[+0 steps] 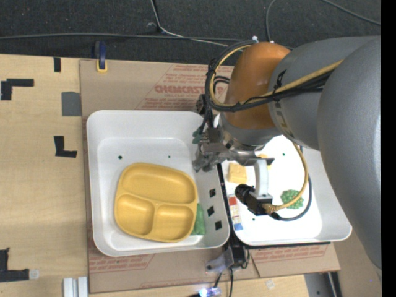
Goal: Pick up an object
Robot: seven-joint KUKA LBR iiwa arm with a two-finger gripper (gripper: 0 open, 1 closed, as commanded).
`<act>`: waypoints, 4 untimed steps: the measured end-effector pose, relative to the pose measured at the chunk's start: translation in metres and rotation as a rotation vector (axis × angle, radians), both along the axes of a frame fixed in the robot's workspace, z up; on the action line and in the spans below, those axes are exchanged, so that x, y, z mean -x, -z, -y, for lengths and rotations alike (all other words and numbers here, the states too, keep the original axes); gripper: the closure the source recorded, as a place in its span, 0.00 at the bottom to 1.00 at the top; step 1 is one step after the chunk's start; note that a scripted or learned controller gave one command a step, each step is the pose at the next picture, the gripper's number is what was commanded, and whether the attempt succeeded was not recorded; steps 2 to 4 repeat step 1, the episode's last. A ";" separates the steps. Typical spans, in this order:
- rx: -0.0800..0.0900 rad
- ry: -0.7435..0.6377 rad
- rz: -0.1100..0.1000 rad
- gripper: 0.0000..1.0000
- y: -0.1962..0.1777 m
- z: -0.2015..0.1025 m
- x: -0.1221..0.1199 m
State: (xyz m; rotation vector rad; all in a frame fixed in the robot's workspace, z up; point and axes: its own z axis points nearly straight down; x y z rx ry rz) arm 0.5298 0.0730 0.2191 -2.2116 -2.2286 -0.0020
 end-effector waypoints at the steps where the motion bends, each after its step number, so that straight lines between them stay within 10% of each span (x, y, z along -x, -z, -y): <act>1: 0.002 0.005 0.000 0.00 0.000 0.004 0.000; 4: 0.002 0.005 0.000 0.00 0.000 0.004 0.000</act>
